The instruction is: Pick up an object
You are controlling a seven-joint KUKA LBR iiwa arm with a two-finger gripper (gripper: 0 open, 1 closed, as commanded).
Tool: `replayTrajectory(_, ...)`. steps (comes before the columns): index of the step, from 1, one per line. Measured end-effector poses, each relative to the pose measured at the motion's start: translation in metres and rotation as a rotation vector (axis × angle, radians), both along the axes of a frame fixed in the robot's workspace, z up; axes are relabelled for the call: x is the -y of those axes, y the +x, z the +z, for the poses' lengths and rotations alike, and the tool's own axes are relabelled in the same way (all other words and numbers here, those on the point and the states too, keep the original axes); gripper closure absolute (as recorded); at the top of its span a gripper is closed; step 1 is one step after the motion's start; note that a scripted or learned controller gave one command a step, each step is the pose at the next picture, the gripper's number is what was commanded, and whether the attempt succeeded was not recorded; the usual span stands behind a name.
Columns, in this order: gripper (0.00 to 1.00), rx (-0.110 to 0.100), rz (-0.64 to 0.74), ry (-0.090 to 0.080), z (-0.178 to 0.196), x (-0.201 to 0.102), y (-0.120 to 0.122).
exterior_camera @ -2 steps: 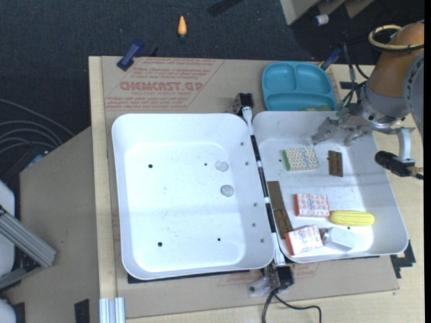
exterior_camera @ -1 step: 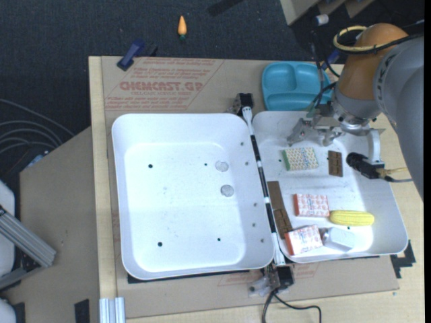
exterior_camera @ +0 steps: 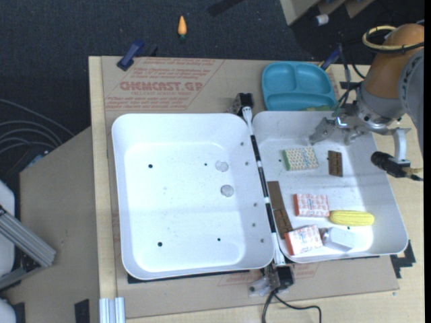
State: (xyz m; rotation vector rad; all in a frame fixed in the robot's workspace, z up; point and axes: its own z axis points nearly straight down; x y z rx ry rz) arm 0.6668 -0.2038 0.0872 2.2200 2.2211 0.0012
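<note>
My gripper (exterior_camera: pixel 336 132) hangs over the far end of the right bin (exterior_camera: pixel 385 200), open with nothing between its fingers. Just in front of it lie a green speckled pad (exterior_camera: pixel 300 159) and a small brown block (exterior_camera: pixel 335 163). Nearer the front are a red-and-white box (exterior_camera: pixel 311 204), a yellow corn cob (exterior_camera: pixel 351 217), a second red-and-white box (exterior_camera: pixel 303 239) and a pale grey piece (exterior_camera: pixel 340 239). A long brown strip (exterior_camera: pixel 277 204) lies along the bin's left wall.
The left bin (exterior_camera: pixel 182 247) holds two small grey discs (exterior_camera: pixel 221 166) (exterior_camera: pixel 227 191). A blue divided tray (exterior_camera: pixel 297 86) sits on the bench behind the right bin. A blue item (exterior_camera: pixel 130 56) and an orange one (exterior_camera: pixel 182 25) lie beyond the bench's far edge.
</note>
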Motion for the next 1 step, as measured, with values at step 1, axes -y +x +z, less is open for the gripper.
replayTrajectory(1,0.0,-0.004,0.0,0.002,-0.0023,-0.0652,-0.011)
